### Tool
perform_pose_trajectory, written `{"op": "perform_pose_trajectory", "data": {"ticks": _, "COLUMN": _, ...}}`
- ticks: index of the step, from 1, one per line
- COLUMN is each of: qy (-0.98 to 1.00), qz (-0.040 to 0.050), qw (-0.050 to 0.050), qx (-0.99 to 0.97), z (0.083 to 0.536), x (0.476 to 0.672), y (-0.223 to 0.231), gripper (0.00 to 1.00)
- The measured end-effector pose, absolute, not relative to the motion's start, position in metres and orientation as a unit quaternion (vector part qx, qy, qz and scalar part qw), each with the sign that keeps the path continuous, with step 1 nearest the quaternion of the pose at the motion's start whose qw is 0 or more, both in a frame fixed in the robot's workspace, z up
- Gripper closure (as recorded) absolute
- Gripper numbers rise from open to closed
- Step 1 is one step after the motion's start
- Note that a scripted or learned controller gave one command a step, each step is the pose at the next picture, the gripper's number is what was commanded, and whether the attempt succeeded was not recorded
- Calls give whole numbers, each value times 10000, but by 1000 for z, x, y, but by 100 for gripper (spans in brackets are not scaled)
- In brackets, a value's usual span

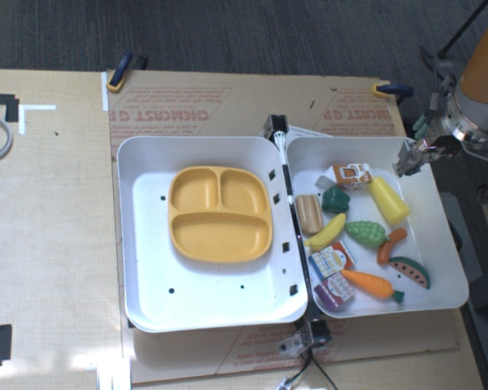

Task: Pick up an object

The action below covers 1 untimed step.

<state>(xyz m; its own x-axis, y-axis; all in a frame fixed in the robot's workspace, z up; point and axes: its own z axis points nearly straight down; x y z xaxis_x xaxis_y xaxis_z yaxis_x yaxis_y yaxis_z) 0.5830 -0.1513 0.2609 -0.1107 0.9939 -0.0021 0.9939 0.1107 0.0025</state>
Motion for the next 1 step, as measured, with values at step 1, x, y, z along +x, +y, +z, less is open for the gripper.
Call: {"op": "perform_pose_trajectory", "data": {"ticks": 1, "qy": 7453, "qz": 2, "qw": 15, "qx": 6667, "z": 261, "x": 583, "y": -151, "gripper": 0}}
